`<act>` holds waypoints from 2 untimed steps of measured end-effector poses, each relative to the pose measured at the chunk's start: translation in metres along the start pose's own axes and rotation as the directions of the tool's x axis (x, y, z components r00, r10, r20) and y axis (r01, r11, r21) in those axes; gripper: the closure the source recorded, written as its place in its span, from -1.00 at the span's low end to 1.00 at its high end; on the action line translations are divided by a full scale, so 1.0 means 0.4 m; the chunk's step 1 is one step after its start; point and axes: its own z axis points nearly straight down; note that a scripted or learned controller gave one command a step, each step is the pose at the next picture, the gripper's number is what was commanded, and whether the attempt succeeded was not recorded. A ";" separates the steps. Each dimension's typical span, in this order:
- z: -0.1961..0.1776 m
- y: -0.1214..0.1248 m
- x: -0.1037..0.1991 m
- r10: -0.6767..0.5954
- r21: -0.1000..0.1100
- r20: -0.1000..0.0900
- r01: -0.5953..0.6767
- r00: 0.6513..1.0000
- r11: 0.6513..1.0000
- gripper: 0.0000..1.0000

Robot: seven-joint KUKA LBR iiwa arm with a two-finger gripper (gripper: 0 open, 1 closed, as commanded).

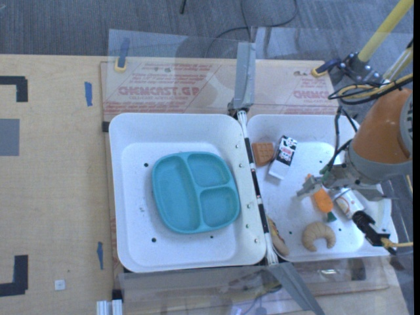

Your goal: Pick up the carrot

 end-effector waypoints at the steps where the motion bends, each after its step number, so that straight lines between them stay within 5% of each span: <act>1: -0.027 0.000 -0.014 0.008 -0.005 0.006 -0.008 1.000 1.000 1.00; 2: -0.258 -0.116 0.327 0.091 0.010 -0.001 -0.091 0.996 0.996 1.00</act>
